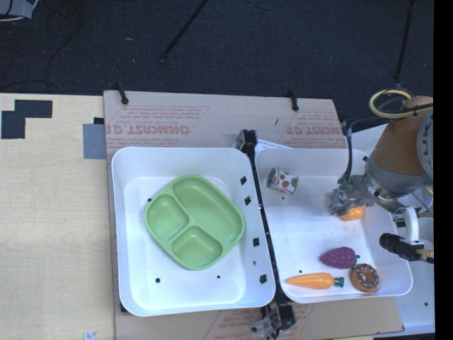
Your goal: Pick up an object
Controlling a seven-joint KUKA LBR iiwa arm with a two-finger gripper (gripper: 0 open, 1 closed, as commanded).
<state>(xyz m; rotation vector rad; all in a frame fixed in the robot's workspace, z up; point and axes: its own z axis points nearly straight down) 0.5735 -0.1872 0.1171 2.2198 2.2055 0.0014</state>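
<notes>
- Orange object (352, 213) sits in the right bin (304, 261), near that bin's right wall and about halfway along it; it is small and partly covered from above by the gripper, so its exact shape cannot be made out.
- Gripper (343, 202) is low inside the right bin, directly at the orange object and touching or nearly touching it; whether its claw is apart or together cannot be told at this angle, nor whether anything sits between the tips.
- Arm (396, 151), grey with an orange band, reaches in from the right edge over the bin's right wall.
- Small printed cup (282, 181) lies tipped on its side in the upper part of the right bin, well apart from the gripper.
- Purple grape bunch (339, 258) rests toward the lower right of the same bin.
- Donut (365, 278), brown with light sprinkles, lies just beside the grapes, at the bin's lower right corner.
- Carrot (313, 281) lies flat along the bottom wall, its green end pointing toward the donut.
- Green divided plate (194, 221) with three compartments lies in the middle of the left bin (134, 261).
- Both bins sit side by side on a sheet of cardboard (212, 119) over the pale wooden bench (49, 225).
</notes>
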